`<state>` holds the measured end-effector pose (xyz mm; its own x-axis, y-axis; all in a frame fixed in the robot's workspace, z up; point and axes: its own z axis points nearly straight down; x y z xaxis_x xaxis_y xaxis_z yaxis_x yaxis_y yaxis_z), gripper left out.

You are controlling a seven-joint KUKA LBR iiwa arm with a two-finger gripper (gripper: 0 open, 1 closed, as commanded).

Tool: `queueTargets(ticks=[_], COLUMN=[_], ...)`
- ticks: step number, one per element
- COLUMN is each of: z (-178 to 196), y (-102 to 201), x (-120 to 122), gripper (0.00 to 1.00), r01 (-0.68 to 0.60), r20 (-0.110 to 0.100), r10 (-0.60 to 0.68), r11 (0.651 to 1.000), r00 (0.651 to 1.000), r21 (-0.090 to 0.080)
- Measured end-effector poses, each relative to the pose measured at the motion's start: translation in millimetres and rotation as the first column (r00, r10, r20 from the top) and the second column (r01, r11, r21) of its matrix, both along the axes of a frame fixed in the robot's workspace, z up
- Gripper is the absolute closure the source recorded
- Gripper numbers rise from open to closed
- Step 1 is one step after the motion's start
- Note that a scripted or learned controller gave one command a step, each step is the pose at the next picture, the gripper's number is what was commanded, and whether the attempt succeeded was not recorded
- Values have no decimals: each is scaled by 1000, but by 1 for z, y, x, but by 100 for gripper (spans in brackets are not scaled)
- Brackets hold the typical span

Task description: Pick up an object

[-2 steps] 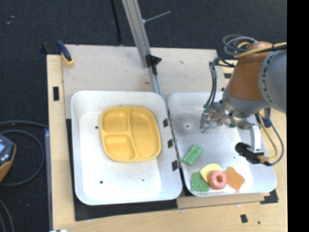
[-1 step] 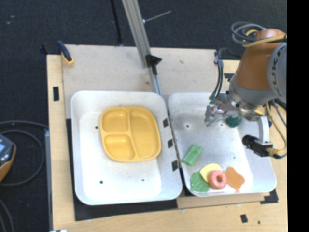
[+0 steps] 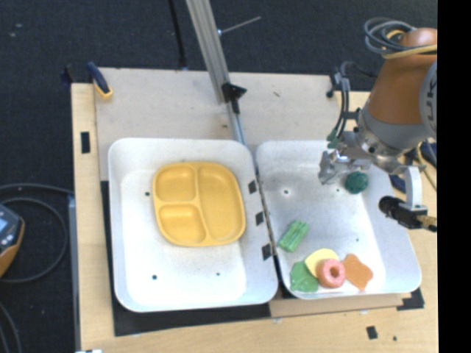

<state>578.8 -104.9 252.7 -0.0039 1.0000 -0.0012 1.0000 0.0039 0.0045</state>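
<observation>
- Where the surface meets the picture's left, the left bin carries a yellow divided plate lying flat near its middle.
- Right bin: a light green ridged block lies by the bin's left wall, its long axis slanting from lower left to upper right.
- Near front corner of that bin: a cluster of a green lump, a yellow disc, a pink ring and an orange piece, touching or overlapping one another.
- Far right part of that bin: a dark green ball rests just beside the gripper, on its lower-right side.
- The gripper hangs low over the bin's far part; whether its fingers are apart or together cannot be told, and nothing is seen between them.
- Judgement: the ball is the nearest candidate, calling for a short shift toward the picture's lower right; the block and the cluster lie well apart, toward the front.
</observation>
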Motion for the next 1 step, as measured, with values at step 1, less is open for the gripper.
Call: queueTargets(ticks=[1], z=[-4], y=[51], x=[0], gripper=[100], r01=[-3], r20=[-4], r10=[3], r11=[1000], r00=[1000], r21=[2])
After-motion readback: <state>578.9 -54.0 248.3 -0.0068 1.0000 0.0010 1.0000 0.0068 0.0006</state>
